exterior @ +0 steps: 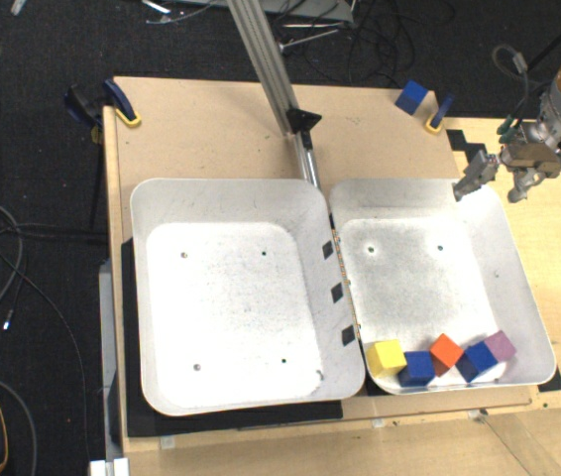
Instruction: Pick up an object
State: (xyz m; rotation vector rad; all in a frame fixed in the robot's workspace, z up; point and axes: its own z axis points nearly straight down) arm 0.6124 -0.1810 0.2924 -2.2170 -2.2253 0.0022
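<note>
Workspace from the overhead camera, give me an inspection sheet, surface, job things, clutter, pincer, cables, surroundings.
Surface: wooden bench bearing left bin and right bin.
Job's things: yellow cube, two blue cubes, orange cube and purple cube, clustered at the right bin's near edge.
Clutter: another blue block on the bench's far edge.
Pincer: pincer open, holding nothing, over the right bin's far right corner.
Cables: black cables on the floor, left.
Surroundings: dark floor, metal pole.
</note>
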